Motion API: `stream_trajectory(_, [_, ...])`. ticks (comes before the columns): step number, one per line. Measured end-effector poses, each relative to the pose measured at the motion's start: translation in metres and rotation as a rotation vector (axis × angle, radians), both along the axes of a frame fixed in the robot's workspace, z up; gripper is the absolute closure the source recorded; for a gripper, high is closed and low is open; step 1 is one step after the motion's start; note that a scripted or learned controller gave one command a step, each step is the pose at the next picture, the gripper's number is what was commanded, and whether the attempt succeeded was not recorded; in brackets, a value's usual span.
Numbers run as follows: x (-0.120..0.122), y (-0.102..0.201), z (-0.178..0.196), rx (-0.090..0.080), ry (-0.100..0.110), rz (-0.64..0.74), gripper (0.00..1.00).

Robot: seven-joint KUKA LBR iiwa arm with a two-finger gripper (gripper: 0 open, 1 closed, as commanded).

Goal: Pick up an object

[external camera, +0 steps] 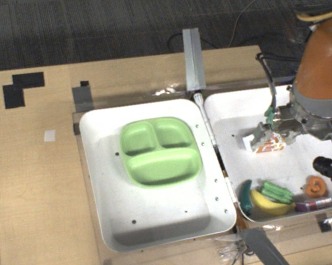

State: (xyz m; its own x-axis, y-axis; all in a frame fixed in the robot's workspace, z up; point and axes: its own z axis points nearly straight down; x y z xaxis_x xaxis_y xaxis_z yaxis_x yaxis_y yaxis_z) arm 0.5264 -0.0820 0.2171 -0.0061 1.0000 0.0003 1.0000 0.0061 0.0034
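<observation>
Over the right bin [232,118] I reach in from the right, my gripper [265,137] low above its floor. Right at my fingertips lies a small red-and-white packet [271,145], touching or just under them. Whether I grip it, or how wide I stand, I cannot tell. Other toys sit along the near wall: banana [267,202], orange piece [315,185].

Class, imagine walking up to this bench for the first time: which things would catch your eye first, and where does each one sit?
The green divided plate stands out most, lying alone in the middle of the left bin. Next comes the arm's orange band at the right, with the hand low over a small red-and-white item in the right bin. Along that bin's near edge lies a cluster of toys, among them a yellow banana.
</observation>
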Motion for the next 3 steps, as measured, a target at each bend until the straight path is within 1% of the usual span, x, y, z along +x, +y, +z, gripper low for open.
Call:
stream_trajectory(1, [0.000, 0.000, 0.000, 0.000, 0.000, 0.000, 0.00])
stream_trajectory(2, [0.002, 0.001, 0.011, 0.001, -0.004, 0.003, 1.00])
stream_trajectory(3, [0.002, 0.001, 0.011, 0.001, -0.004, 0.002, 0.00])
